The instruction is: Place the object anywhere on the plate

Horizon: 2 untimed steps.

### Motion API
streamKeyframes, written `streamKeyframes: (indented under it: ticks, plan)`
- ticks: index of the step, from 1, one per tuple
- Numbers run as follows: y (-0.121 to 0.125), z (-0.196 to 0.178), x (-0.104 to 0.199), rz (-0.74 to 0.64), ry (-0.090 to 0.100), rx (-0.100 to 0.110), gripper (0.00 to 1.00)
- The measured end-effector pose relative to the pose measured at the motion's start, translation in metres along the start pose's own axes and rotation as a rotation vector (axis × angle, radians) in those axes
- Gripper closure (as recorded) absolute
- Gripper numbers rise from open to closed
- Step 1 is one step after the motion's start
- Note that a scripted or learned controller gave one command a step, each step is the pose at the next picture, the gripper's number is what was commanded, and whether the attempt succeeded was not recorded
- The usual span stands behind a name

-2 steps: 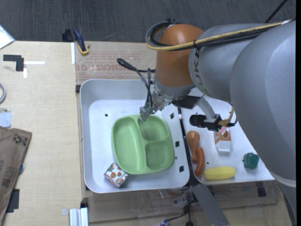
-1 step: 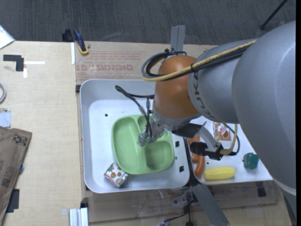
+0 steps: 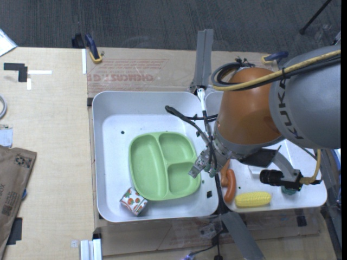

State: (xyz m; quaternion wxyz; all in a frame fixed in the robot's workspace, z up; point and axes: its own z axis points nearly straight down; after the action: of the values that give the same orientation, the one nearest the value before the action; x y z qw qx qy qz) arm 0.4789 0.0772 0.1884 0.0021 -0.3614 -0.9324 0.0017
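Note:
A green divided plate [image 3: 162, 164] lies in the left white bin [image 3: 105, 145]. My gripper [image 3: 201, 167] hangs over the plate's right edge, close to the wall between the two bins, and the orange wrist band hides much of it. I see nothing in its grasp. A red sausage [image 3: 230, 184] and a yellow corn cob [image 3: 252, 200] lie in the right bin [image 3: 309, 196], just right of the gripper. A small patterned carton [image 3: 134, 202] rests tilted against the plate's lower left corner.
The arm's bulk covers most of the right bin. A black fitting with a cable [image 3: 279, 177] sits beside the corn. Black cables trail from the wrist across the left bin's back right corner. Cardboard and tape lie on the bench at left.

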Motion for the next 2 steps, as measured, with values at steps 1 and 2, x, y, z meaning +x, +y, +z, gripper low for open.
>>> streamKeyframes:
  ticks: [1, 2]
  plan:
    - [0.076, 0.082, 0.034, -0.154, 0.0, 0.001, 1.0]
    - [0.027, 0.0, -0.037, -0.076, -0.002, -0.001, 1.0]
